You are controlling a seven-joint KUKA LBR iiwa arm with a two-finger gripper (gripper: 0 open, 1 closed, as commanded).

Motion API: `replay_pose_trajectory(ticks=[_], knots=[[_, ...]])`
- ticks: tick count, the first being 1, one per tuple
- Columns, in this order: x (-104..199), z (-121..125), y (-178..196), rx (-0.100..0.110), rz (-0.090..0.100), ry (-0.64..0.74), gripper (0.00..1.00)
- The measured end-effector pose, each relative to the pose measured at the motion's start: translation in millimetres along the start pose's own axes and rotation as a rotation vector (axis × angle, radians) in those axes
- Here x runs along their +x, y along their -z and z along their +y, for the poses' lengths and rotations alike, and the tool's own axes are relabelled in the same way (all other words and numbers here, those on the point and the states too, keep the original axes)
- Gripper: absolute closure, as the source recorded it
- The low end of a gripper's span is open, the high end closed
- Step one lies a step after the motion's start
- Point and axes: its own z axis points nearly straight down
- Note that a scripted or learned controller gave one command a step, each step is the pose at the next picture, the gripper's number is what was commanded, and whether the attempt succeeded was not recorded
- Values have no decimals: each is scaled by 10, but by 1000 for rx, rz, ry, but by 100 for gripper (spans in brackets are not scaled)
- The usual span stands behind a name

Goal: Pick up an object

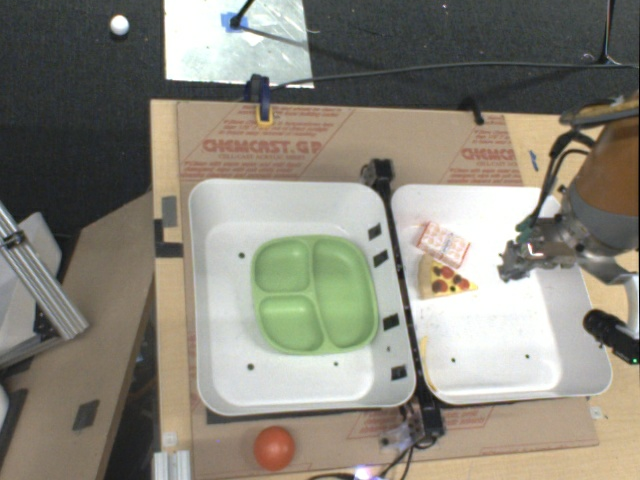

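Camera view: gripper (518, 261) near pizza toy (444, 281).

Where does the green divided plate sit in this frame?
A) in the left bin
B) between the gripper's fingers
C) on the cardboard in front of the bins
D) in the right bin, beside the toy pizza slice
A: the green divided plate lies flat in the middle of the left bin, apart from the gripper over the right bin.

Bench (300, 133) bears two bins (215, 298) and orange ball (274, 447).

Green divided tray (315, 295) in left white bin (215, 208), orange ball (274, 447) on cardboard below, white ball (120, 25) far upper left.
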Motion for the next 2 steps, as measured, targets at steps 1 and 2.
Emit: replay_pose_trajectory(ticks=[1,2], knots=[[498,56,-78,4,2,4,100],[1060,165,-138,5,2,4,100]])
